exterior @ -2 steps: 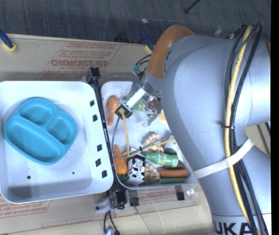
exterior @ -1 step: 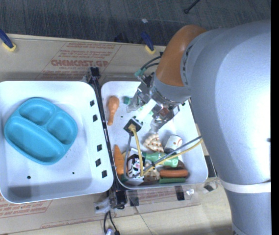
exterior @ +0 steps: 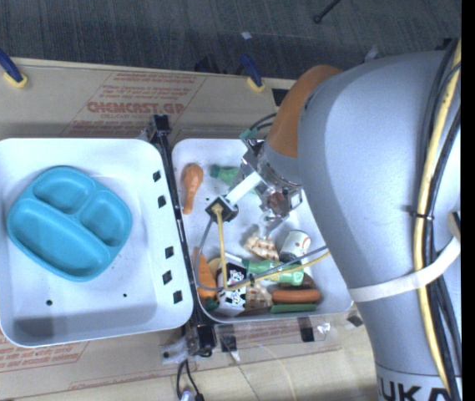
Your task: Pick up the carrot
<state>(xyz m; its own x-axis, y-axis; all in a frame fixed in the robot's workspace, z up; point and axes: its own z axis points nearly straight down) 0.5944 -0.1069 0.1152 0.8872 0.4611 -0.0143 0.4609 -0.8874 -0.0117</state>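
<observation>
- The grey arm (exterior: 371, 182), with its orange band (exterior: 291, 119), enters from the right and covers the right bin's far right corner and right edge.
- The left bin (exterior: 20, 307) is a shallow white tray sitting on cardboard (exterior: 95, 98) that bears red print.
- The right bin (exterior: 189, 153) lies just beside it, with a black clip strip (exterior: 170, 224) running down the seam between the two.
- A blue divided plate (exterior: 68, 221) rests in the left bin, toward its left edge and slightly nearer the far side.
- The gripper (exterior: 270, 195) hangs over the middle of the right bin; I cannot tell how it is set, because wires and fittings blur it.
- The carrot (exterior: 191, 184), orange and tapered, lies alone near the right bin's far left corner, close to the left wall and apart from the gripper.
- A heap of small toys (exterior: 258, 286) crowds the right bin's near edge, among them a green piece and a reddish sausage-like one.
- A small white ball (exterior: 295, 242) sits at the heap's far right side.
</observation>
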